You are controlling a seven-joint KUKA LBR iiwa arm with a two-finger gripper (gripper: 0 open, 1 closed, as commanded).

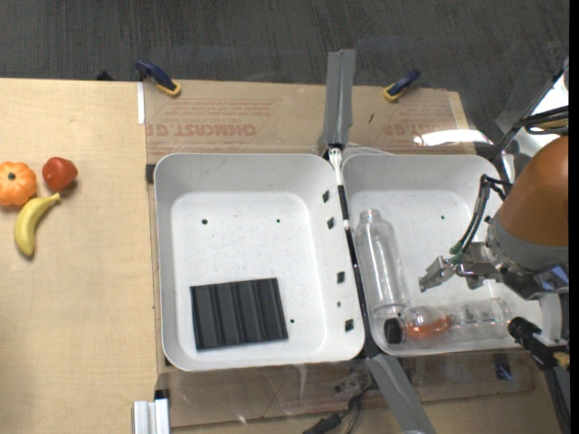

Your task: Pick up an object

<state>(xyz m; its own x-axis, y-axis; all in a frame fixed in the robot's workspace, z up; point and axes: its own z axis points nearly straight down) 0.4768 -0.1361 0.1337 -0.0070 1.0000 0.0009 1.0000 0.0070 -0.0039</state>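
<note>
A clear plastic bottle (380, 259) lies lengthwise along the left wall of the right bin (412, 181), its dark cap toward the front. Across that bin's front lies a second clear bottle (450, 321) with orange contents at its left end. In the left bin (235, 188), a black ribbed rectangular pad (239, 312) rests flat at the front. My gripper (441, 273) hangs low over the right bin's middle-right part, just above the orange-filled bottle and right of the long bottle. Nothing shows held in it.
Toy fruit sits on the wooden table at far left: an orange (15, 184), a red apple (60, 174) and a banana (30, 223). Cardboard (235, 120) with two clamps lies behind the bins. A grey divider post (338, 98) stands between them.
</note>
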